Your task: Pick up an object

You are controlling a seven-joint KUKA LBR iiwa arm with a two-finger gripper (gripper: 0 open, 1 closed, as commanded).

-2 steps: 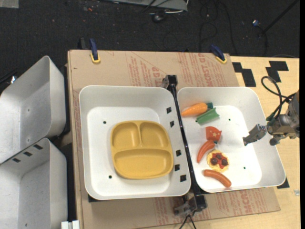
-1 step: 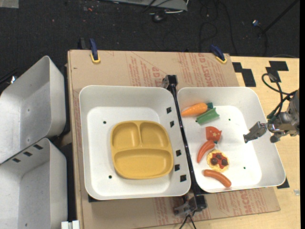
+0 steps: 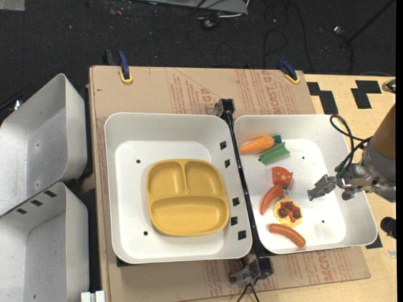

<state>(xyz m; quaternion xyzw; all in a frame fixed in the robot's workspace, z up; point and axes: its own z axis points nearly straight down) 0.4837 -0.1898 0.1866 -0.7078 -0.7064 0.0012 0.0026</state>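
The right bin (image 3: 327, 228) holds several toy foods. An orange carrot (image 3: 257, 145) lies at its back, with a green piece (image 3: 274, 155) just beside it. A red piece (image 3: 282, 175) sits mid-bin above a red chili-like piece (image 3: 270, 198). A small round pizza (image 3: 288, 212) and a red sausage (image 3: 287, 234) lie toward the front. My gripper (image 3: 334, 190) hangs over the right half of this bin, to the right of the pizza. It is open, with nothing between its fingers.
The left bin (image 3: 126, 168) holds a yellow divided plate (image 3: 187, 197). A black divider (image 3: 238, 181) runs between the two bins. Two spare white bins (image 3: 38, 168) lean at the far left, off the bench.
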